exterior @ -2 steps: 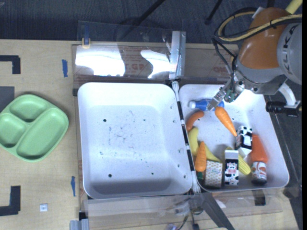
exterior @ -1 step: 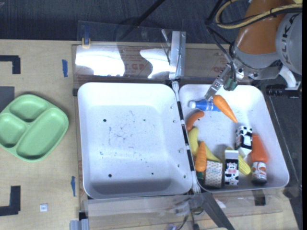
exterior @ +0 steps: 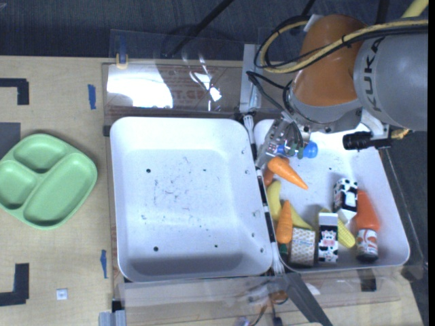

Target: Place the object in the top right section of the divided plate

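Two white bins sit side by side on the tabletop; the right bin [exterior: 391,202] holds the toys. Well apart, at the tabletop's left edge, lies the green divided plate [exterior: 46,179]. The pincer [exterior: 284,143] hangs over the right bin's upper left corner, just above the toy carrot [exterior: 288,172]; whether it is open or closed I cannot tell. That carrot looks light, stiff and smooth, likely slippery; across its thick end seems the surest hold.
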